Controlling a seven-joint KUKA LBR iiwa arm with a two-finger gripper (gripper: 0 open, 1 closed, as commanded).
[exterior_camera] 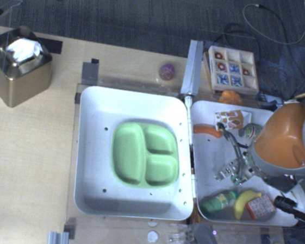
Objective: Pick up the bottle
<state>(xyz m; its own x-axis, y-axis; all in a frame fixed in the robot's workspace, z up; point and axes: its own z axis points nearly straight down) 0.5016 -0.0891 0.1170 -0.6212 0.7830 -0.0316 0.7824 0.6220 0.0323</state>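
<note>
The green bottle (220,202) lies on its side at the near edge of the right bin (206,152), its far end touching a yellow banana (243,202), with a red block (260,207) just beyond that. Our gripper (234,172) hovers just above the bottle, farther into the bin; we cannot tell its state against the clutter. We judge we should come down over the bottle's middle, closing across its narrow width, and stay clear of the banana so we lift one thing.
</note>
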